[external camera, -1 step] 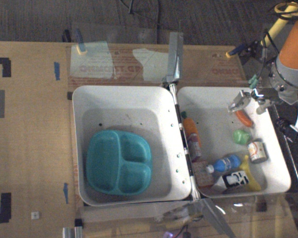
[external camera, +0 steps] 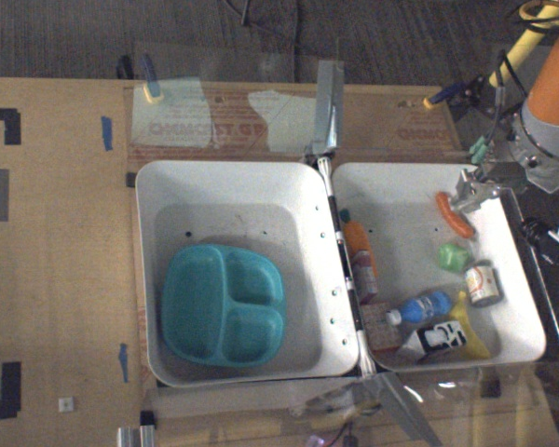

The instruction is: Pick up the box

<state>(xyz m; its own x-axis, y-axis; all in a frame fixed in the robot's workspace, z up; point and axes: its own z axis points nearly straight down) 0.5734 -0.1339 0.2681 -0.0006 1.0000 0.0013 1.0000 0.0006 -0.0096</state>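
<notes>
- The gripper [external camera: 473, 192] hangs over the far right part of the right bin [external camera: 526, 338]. It sits low, close to the bin's top edge.
- I cannot tell if it is open or closed. It looks small and blurry from up here. I see nothing held in it.
- The sausage [external camera: 454, 214] lies just below the gripper in the view, very near it. It may be touching, but I cannot be sure.
- The box [external camera: 380, 329] is, I think, the flat brown thing. It lies well away from the gripper, down and to the left in the view, in the near corner of the same bin.
- The box is packed in tight. The bin wall is on one side, and the blue bottle [external camera: 423, 306] and the carton [external camera: 444, 336] press close on the other side. That makes it hard to get a grip on it.
- The green lump [external camera: 454, 256] and the can [external camera: 483, 284] lie between the gripper and the box.
- The orange bottle [external camera: 357, 237] rests along the wall, to the left of the gripper.
- The job looks hardly begun. The arm needs to lift, cross the bin, and come down over the box.
</notes>
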